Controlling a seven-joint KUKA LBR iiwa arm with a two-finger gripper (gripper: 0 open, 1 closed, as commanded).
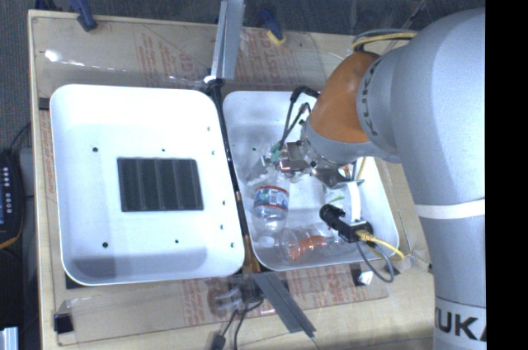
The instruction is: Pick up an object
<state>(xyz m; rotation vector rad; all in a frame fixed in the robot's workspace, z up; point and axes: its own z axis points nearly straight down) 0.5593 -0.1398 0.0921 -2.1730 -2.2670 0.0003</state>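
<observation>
The gripper hangs low in the right bin, just above a clear plastic bottle lying beside the bin's left wall; whether it is open cannot be told. The arm hides the bin's upper right. The left bin has a dark grille.

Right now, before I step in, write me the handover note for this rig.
Hand: low inside the right bin, at its upper middle, above a clear plastic bottle. Its grip state cannot be made out, so treat nothing as held.
Things: the bottle lies near the right bin's left wall; an orange-tinted clear item lies at the bin's bottom edge. The left bin shows a dark grille in its floor.
Done: the arm has reached into the bin.
Left: grasp an object, lift it clear.
</observation>
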